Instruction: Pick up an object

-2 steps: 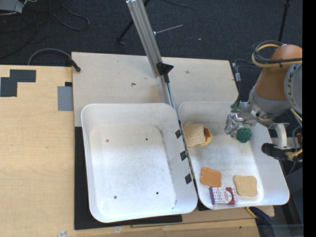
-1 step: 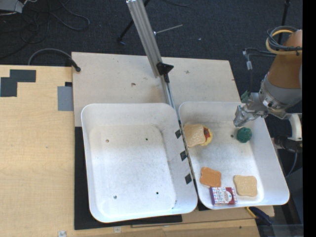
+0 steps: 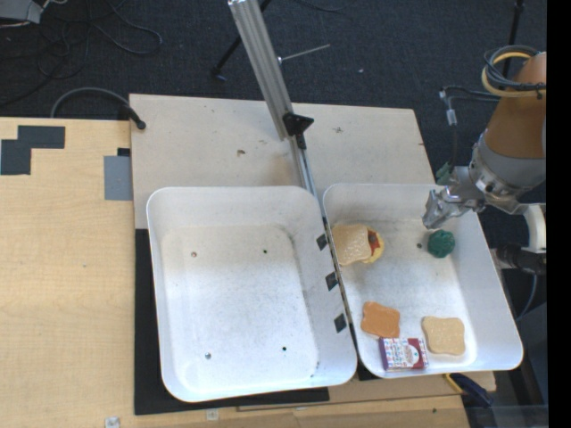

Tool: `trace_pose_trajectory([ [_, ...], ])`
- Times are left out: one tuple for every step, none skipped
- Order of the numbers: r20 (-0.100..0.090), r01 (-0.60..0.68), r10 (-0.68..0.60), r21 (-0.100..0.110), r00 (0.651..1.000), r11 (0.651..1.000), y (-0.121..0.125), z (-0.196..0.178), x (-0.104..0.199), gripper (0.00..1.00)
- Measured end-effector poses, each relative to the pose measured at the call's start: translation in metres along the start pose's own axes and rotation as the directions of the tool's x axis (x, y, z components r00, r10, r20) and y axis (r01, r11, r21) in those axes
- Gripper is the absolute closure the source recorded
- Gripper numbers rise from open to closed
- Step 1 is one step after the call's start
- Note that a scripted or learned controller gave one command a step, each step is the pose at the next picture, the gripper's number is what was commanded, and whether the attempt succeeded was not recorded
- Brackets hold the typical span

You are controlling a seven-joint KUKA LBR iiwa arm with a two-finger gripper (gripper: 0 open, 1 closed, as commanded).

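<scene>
The right bin (image 3: 500,328) holds a sandwich (image 3: 355,243) near its left wall, a dark green ball (image 3: 440,243) toward its far right, an orange slice (image 3: 381,319), a tan toast slice (image 3: 443,335) and a small pink-and-white carton (image 3: 402,354) at the front. My gripper (image 3: 436,216) hangs over the far right part of this bin, just above and left of the green ball. Nothing shows between its fingers.
The left bin (image 3: 178,212) lies beside the right one, joined by black clips along the shared wall. A slanted aluminium bar (image 3: 268,69) rises behind the bins. A wooden bench top (image 3: 62,266) extends to the left. Cables lie on the dark floor behind.
</scene>
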State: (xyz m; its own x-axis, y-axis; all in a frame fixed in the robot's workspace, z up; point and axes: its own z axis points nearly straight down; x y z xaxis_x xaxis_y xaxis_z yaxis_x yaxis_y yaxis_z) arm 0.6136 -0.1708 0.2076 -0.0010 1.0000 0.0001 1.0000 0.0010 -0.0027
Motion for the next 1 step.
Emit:
trace_pose_trajectory([
  [-0.003, 0.004, -0.004, -0.001, 1.000, 1.000, 0.0054, -0.0118, 0.0540, 1.00],
])
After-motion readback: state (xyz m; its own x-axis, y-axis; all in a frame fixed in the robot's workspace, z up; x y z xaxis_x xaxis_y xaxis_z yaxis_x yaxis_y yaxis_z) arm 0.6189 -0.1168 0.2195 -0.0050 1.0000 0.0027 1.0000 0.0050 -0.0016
